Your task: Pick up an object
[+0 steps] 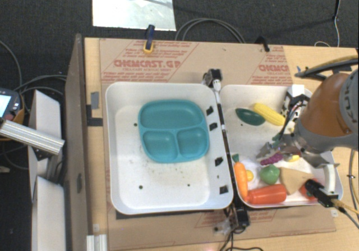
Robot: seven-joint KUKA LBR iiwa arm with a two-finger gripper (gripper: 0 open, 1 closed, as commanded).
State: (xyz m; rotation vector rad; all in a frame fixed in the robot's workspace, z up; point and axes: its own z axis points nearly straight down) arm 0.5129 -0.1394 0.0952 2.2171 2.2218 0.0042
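Observation:
The right bin (pixel 247 142) holds several toy foods. A yellow corn cob (pixel 269 114) and a dark green piece (pixel 249 117) lie at its back. An orange carrot (pixel 241 178), a green round fruit (pixel 270 174), a red piece (pixel 268 194) and a tan wedge (pixel 294 179) lie along its front. A small purple item (pixel 272 159) sits mid-bin. My gripper (pixel 272 150) is low over the bin, directly above and touching or nearly touching the purple item. The arm's wrist hides what lies to the right of it.
The left bin (pixel 120 149) holds a teal divided tray (pixel 173 131). A divider strip (pixel 220 132) with black clips runs between the bins. A small yellow bit (pixel 291 158) peeks out beside the wrist. Cardboard lies behind the bins.

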